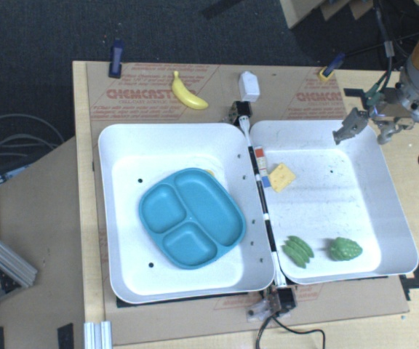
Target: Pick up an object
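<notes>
1. End effector: at the upper right corner of the right shallow white bin, above its rim; fingers spread apart, nothing between them.
2. Right bin contents: yellow flat cheese-like wedge near the left wall; two green leafy plastic vegetables, one ridged, one rounder, side by side near the front wall, well apart from the end effector.
3. Left shallow white bin: blue three-compartment plastic plate, centred.
4. Tabletop behind the bins: yellow toy banana, small white block.
</notes>
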Controlling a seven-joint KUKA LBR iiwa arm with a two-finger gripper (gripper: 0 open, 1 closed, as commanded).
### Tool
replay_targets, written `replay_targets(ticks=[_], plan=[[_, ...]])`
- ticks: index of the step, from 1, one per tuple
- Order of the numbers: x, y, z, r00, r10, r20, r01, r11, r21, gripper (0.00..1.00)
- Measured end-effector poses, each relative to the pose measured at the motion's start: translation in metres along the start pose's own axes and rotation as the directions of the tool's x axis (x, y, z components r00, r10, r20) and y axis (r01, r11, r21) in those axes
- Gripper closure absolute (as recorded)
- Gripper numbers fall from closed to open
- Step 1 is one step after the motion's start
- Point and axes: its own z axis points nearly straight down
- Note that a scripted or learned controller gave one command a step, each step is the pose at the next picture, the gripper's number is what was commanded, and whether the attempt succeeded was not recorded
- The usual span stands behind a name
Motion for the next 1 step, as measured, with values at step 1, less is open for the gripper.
replay_targets(ticks=[1], plan=[[0.0219, -0.0053, 0.0926, 1.000, 0.000, -0.001, 0.000, 1.000, 0.003, 0.00]])
